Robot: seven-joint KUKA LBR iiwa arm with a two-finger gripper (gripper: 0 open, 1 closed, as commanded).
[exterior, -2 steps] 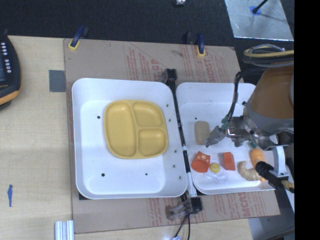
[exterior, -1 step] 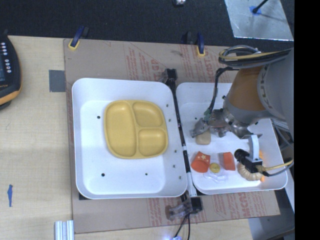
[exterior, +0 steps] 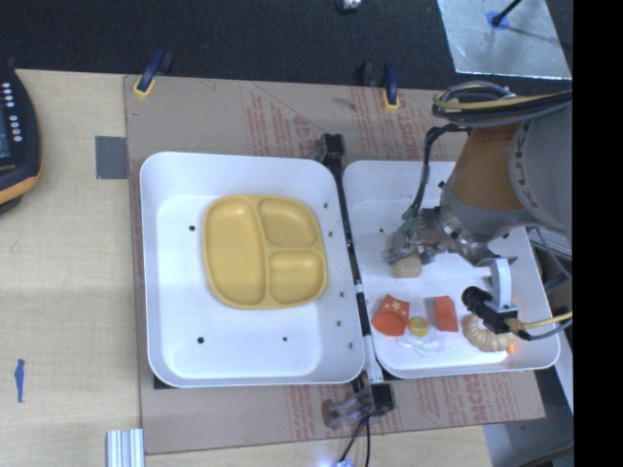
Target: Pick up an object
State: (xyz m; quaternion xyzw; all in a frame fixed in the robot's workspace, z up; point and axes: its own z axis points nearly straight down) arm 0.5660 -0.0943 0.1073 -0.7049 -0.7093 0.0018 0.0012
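A small tan block [exterior: 409, 269] lies in the right bin [exterior: 545, 358], in the upper left part of its floor, right of the frame's centre. It is pale, beige and roughly boxy, and its top edge is covered by the gripper [exterior: 406, 245], which sits directly over it and appears to touch it. Whether the gripper is open or closed on the block cannot be told, because its grey metal tip is small and blurred against the white floor. The arm's orange band [exterior: 484, 175] and grey casing cover the bin's upper right corner.

Lower in the same bin, a row of small pieces lies apart from the block: a red piece [exterior: 391, 316] with a yellow mark on top, a little yellow round piece [exterior: 418, 327] just right of it, then an orange-red block [exterior: 445, 313]. Further right, a tan ribbed curved piece [exterior: 480, 335] lies near the lower right rim, partly covered by robot parts.

The left bin [exterior: 156, 261] holds a yellow divided plate [exterior: 263, 251] with three compartments, lying flat near its middle.

Both bins rest on a brown cardboard sheet [exterior: 243, 115] held by clamps [exterior: 389, 90] along its top edge. A black and orange handset [exterior: 15, 134] is cut off at the frame's left edge.
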